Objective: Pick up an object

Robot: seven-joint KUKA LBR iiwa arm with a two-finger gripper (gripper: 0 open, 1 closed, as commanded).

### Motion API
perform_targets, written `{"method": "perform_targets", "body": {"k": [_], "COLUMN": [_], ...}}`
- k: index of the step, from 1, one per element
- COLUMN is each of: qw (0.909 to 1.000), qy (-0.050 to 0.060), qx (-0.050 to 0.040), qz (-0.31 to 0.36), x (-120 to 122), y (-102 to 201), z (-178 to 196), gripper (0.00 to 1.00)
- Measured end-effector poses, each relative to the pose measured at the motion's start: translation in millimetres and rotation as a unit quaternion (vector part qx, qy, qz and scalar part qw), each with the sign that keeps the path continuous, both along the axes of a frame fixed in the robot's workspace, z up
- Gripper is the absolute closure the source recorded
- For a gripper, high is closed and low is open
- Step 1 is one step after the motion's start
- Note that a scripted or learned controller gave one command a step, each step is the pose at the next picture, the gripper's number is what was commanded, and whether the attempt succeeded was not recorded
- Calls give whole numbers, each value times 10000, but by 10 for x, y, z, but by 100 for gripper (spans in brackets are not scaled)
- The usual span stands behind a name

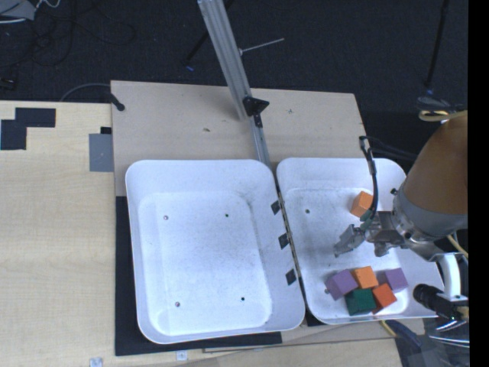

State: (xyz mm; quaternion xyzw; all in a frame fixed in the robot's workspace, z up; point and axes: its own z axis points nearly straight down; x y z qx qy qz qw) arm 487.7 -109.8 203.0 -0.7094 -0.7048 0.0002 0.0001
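Surface: pale wood bench top against a dark floor with loose cables; it carries two shallow white bins side by side, and a slanted metal rail runs down to the seam between them.
Left bin: the larger-looking tray, just beside the right bin, bare white floor with a few small dark dots.
Right bin: the landmark here; every loose object lies inside it.
Arm: grey with an orange band, leaning in over the right bin's far-right rim.
Gripper: low over the middle of the right bin, pointing toward the seam; the fingers look slightly parted with nothing between them, though this is small and hard to read.
Block cluster: near the right bin's front rim, a purple block, orange block, green block, red block and a second purple block, touching or nearly so.
Lone orange block: toward the right bin's back, apart from the cluster, just behind the gripper.
Step in hand: likely choosing and closing on one block. The lone orange block seems the cleaner target; the packed cluster leaves little room for the fingers. Centre over it, descend straight, close only when it sits between the fingers.
Writing: no brand, label or text can be read.
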Motion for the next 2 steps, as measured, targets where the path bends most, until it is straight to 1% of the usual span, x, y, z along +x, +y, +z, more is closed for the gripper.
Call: {"method": "perform_targets", "body": {"k": [1,2], "qw": [10000,10000], "qy": [34,-18], "qx": [-3,-9], "qz": [10,47], "x": [362,1237], "y": [-652,-965], "z": [-795,-1134], "gripper": [0,0]}}
